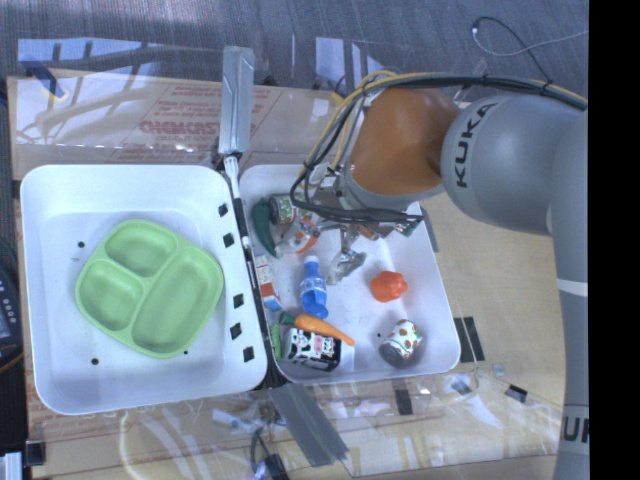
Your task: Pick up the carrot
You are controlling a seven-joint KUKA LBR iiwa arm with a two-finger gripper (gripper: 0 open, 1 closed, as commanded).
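grey kuka arm with orange band (400, 143) reaches in from the right over the right shallow white bin (436, 298). its metal two-finger pincer (347, 265) hangs in the middle of that bin, tips pointing down. cannot tell how far the pincer is open, the tips are small and blurred; nothing visibly held between them.

small orange carrot with green top (318, 324) lies flat near the front of the right bin, tilted a bit, green end toward the bin divider. it sits below-left of the pincer in the view, apart from it, not touching. small blue plastic bottle with white cap (313, 288) lies between the pincer and the carrot, just above the carrot. black-and-white cow-print carton (312, 349) touches or nearly touches the carrot's front side.

round red-orange tomato-like toy (389, 287) sits to the right of the pincer, near it. white-and-grey spotted rounded toy (401, 341) at the front right of the bin. dark green leafy toy (264, 223) at the bin's back left, beside the arm's wrist.

left white bin (50, 228) holds a light green three-compartment plastic plate (150, 286).
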